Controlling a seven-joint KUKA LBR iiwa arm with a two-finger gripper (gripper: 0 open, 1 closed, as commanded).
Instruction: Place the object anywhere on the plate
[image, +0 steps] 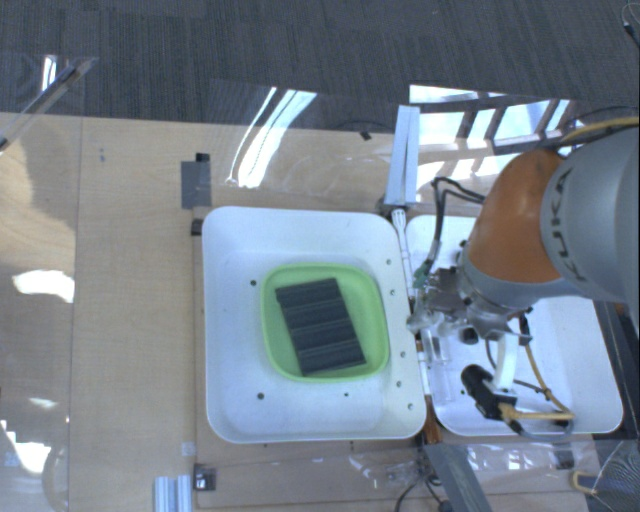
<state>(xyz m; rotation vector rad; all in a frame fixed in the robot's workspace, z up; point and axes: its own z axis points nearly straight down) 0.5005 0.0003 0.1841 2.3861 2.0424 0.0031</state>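
A dark grey ridged block (319, 326) lies flat on the green square plate (273, 340) in the middle of the left bin (230, 400). It sits slightly turned and covers most of the plate's centre. My gripper (432, 330) hangs over the left edge of the right bin (590, 400), just right of the divide between the two bins and apart from the plate and block. The orange-banded wrist (510, 235) above it hides much of that bin.
A grey metal post (404, 155) stands behind the bins near their divide. A small dark bracket (196, 183) sits on the wooden bench at the back left of the left bin. The bench stretches bare to the left.
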